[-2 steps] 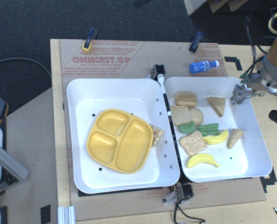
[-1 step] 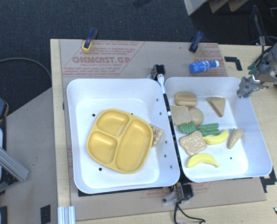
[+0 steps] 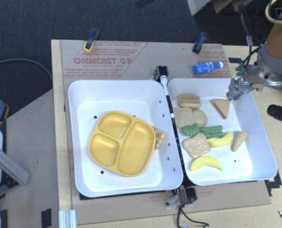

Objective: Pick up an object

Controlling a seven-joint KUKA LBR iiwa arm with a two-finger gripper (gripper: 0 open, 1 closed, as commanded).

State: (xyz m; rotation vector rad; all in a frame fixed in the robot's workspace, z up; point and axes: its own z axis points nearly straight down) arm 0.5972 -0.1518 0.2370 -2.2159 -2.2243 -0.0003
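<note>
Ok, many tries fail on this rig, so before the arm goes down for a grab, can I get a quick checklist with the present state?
1. End effector over the right bin: ok, at its far edge.
2. Nothing held: cannot tell.
3. Target beneath: not ok, wedge slice lies beside it.
4. Items spaced: not ok, most of the food is clustered and touching.
5. Yellow plate out of the path: ok, left bin.
</note>
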